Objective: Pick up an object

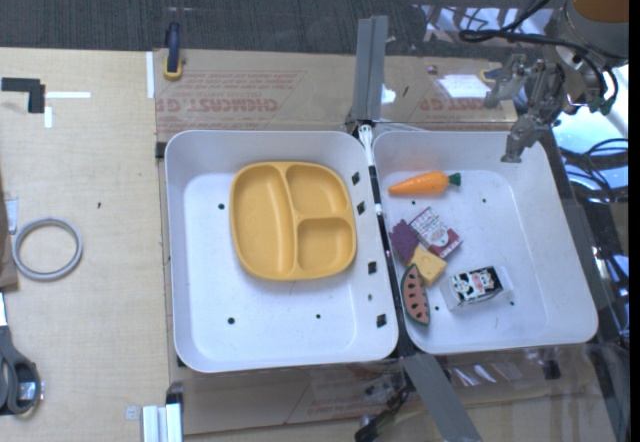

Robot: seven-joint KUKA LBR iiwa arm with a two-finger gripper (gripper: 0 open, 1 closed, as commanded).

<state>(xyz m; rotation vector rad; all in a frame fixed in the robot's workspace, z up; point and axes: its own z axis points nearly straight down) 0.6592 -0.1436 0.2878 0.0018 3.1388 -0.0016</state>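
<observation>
2 bins: L [190,260] w/ yellow tray [293,220]; R [540,260] w/ toys [440,255].

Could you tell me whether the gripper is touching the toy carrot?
Apart. The camera view shows the gripper near the right bin's far-right corner, bare white floor separating it from the toy carrot.

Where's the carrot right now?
The carrot lies in the right bin, near its back-left corner, just above the purple packet and apart from the gripper.

Tape roll [46,248] w/ scissors [18,382] on bench, left of bins.
</observation>
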